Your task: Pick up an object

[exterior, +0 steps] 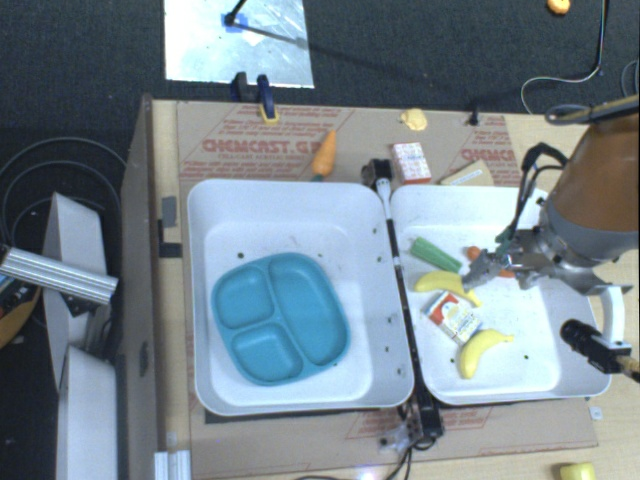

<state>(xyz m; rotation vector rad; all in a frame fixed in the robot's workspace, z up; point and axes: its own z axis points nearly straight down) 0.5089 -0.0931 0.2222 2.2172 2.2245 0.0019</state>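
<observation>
The right white bin (530, 373) holds several items: a green stick-shaped piece (434, 253), a yellow banana (444, 283), a red-and-white packet (455, 318), a second banana (485, 348) and a small orange piece (472, 254). My gripper (482, 267) reaches in from the right and hovers low over the bin's middle, just right of the upper banana and beside the orange piece. I see nothing held in it. The arm's orange band (600, 178) is above and to the right.
The left bin (215, 203) carries a blue divided plate (280, 316). Behind the bins on the cardboard lie an orange carrot-like toy (324, 154), a small pink-white box (411, 162) and a yellow lump (414, 119). A black cable (525, 183) loops near the wrist.
</observation>
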